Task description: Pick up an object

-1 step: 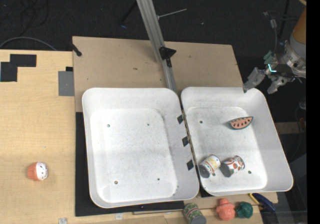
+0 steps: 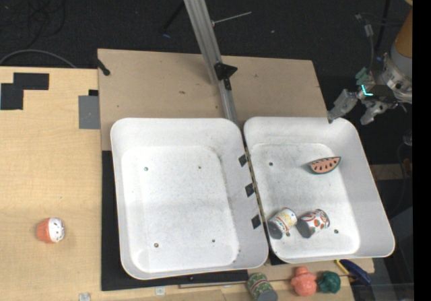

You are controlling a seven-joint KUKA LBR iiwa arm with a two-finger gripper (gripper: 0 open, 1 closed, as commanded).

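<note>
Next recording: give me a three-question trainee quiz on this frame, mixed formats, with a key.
1. True or false: the watermelon slice lies in the left bin.
2. Which two items lie side by side near the right bin's front edge?
A) two small cans
B) two balls
C) two cups
3. Fill in: the tool sits above the right bin's far ____ corner.

Key:
1. False, it lies in the right bin.
2. A, the cream can and red-and-white can.
3. right
</note>
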